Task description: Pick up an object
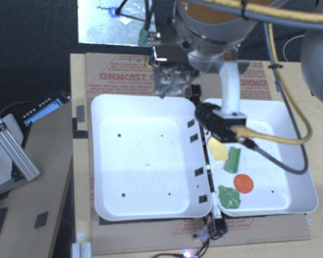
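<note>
Camera view: tool [173, 86] hangs over far rim of left bin [145, 163].

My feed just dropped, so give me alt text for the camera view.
The arm reaches in from the right, its gripper over the far rim of the left bin. The right bin holds four small things by its left wall: a yellow piece, a green stick, an orange disc and a green lump.
</note>
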